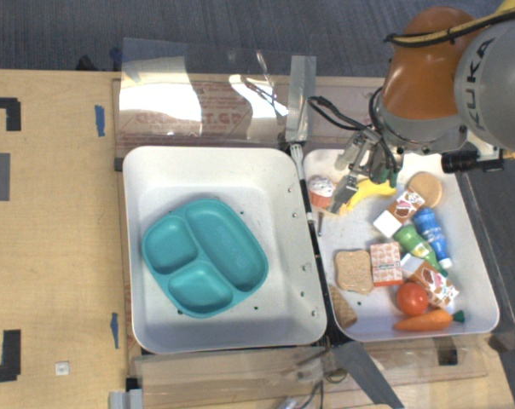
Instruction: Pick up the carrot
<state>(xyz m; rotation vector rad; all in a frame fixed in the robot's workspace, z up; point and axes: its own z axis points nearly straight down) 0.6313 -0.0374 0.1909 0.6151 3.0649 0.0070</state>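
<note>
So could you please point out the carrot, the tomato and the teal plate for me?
carrot (pixel 423 320): camera view, middle of its orange body.
tomato (pixel 412 297): camera view, centre of its red top.
teal plate (pixel 251 247): camera view, its right rim.

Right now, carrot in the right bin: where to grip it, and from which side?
Grip the carrot mid-body, descending from above with the fingers closing across its width. It lies flat, long axis roughly left-right along the right bin near wall, green top at its right end. The tomato touches its far side, so that finger has little room. The gripper hangs over the bin's far-left corner.
</note>
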